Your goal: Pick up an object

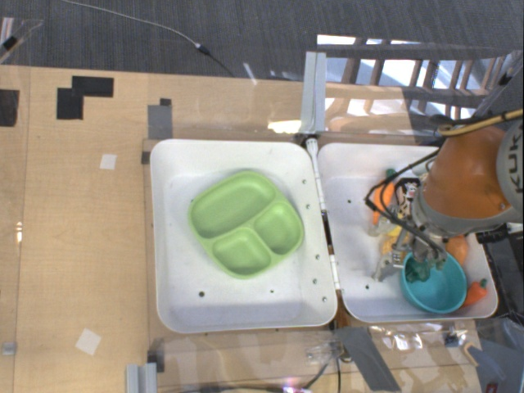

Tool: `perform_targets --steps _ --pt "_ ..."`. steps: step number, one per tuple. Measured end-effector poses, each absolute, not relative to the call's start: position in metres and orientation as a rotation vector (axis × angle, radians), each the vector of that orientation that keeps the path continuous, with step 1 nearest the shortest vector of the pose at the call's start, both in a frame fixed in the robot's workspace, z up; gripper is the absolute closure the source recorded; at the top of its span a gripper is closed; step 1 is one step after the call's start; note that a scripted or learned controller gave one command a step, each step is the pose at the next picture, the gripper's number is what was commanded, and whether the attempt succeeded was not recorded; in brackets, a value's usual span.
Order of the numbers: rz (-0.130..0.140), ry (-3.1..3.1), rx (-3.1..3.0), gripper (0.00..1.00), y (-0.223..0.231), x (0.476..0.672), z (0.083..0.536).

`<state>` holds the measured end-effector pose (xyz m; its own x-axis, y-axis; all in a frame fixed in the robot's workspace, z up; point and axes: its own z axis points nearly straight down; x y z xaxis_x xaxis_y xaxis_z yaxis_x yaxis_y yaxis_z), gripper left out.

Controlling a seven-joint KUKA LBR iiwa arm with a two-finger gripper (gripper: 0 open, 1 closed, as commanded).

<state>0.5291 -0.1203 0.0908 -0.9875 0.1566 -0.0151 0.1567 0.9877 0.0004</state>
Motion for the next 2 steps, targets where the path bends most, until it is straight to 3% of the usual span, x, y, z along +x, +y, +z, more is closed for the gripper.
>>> perform_targets --steps 1,2 --pt "-0.004 3.096 0.238 1.00 -0.1200 0.5354 0.1051" --pt "-0.004 3.097 0.237 0.00 -0.1198 0.5352 0.1048"
